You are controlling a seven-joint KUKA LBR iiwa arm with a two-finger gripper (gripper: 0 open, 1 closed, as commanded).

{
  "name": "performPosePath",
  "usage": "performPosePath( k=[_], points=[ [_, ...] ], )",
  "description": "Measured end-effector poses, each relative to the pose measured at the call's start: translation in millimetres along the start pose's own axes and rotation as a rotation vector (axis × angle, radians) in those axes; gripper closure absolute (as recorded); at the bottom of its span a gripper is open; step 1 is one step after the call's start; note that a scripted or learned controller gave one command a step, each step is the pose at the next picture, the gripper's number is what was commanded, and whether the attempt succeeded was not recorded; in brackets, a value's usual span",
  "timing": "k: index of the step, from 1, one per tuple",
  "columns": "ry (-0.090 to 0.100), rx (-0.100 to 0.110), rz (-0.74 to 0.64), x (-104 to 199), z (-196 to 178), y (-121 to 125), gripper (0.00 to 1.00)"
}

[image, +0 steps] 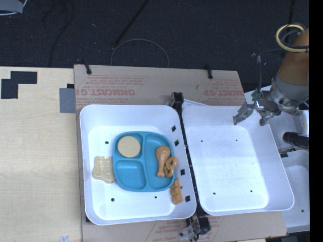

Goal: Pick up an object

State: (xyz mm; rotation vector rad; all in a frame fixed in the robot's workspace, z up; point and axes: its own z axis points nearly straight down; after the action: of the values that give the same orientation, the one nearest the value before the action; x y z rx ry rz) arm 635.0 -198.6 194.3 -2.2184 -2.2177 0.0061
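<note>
Two white bins sit side by side; the left bin holds a blue divided tray with a round tan disc in its upper-left section and a tan pretzel-like piece in its right section; a pale toast-shaped piece touches the tray's left edge; a small orange-brown piece lies at its lower right; the right bin is bare white. The tool hangs over the right bin's upper-right rim, fingers spread, gripping nothing, well apart from the tray; cardboard covers the wooden worktop; dark carpet with cables fills the top.
</note>
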Motion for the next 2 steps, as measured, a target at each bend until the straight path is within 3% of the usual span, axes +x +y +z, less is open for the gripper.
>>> performPosePath(
  k=[2],
  points=[
    [0.000, -0.001, -0.003, -3, 103, 8, 0.00]
  ],
)
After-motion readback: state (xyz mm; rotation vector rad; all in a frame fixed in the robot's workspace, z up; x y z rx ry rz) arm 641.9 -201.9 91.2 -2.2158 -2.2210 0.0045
